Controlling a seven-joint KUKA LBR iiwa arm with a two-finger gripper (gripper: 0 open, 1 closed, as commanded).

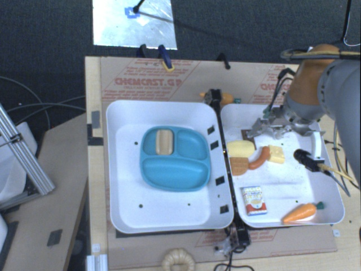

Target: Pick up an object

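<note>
While the gripper (269,124) hovers, perhaps empty, the sausage (259,158) lies nearby.

Blue divided plate (175,165) lies in the left bin (121,151).

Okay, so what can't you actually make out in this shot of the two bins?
- The hand, camera view: too small and cluttered to tell what state it is in, or whether it touches anything.
- The small box: label print too small to read.
- Arm: cut off by the right edge.
- The item on the blue plate: tan piece, too blurred to identify.
</note>
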